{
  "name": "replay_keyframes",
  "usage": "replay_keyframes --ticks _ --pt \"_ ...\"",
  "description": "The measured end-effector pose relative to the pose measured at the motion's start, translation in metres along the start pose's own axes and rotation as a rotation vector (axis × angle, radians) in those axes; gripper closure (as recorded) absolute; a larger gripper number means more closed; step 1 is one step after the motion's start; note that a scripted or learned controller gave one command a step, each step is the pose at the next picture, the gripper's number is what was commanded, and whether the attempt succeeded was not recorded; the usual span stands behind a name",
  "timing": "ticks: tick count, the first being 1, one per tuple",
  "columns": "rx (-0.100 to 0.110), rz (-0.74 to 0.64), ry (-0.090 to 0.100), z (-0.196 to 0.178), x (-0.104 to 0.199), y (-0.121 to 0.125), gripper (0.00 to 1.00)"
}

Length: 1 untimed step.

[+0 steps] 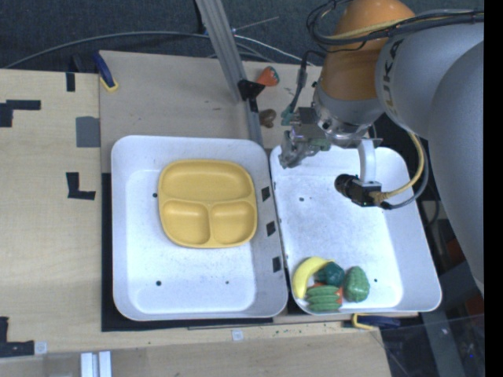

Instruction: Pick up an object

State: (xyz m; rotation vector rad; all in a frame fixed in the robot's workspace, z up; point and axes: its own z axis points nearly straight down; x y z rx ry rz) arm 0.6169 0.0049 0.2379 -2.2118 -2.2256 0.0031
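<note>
Gripper [292, 154] hangs over right bin's [409, 289] far-left corner, finger state can't be told | toys: banana [307, 272], green pieces [355, 283] huddle at near-left corner | advice: travel nearward, centre over one piece, descend straight | yellow tray [208, 203] in left bin [130, 289]
</note>
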Motion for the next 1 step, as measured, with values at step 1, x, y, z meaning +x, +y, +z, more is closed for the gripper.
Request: replay_keyframes --ticks 1 --pt "-0.001 -0.001 0.0 -0.0067 0.0484 -0.0238 1.0"
